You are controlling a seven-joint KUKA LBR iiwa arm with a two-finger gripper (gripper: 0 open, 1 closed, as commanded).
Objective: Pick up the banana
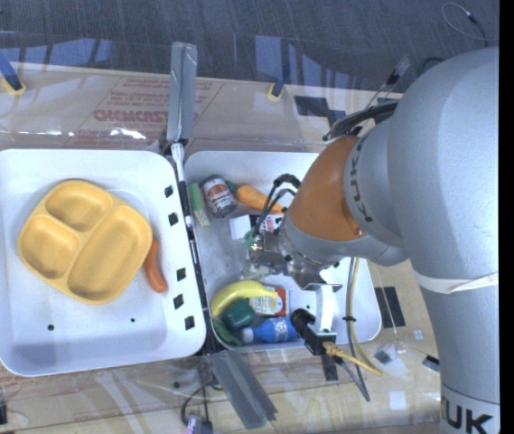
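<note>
One banana (244,292) lies in the right bin (225,165), at its near edge, curved over a green piece (237,316) and touching a blue bottle (270,333) and a small carton (270,305). The pincer (270,251) hangs just beyond it, mostly hidden under the wrist; whether it is released or clenched cannot be told. The banana looks light, fairly firm and smooth-skinned, likely to slip. Its exposed arched middle seems the best hold, across the narrow width, clear of the crowding neighbours.
</note>
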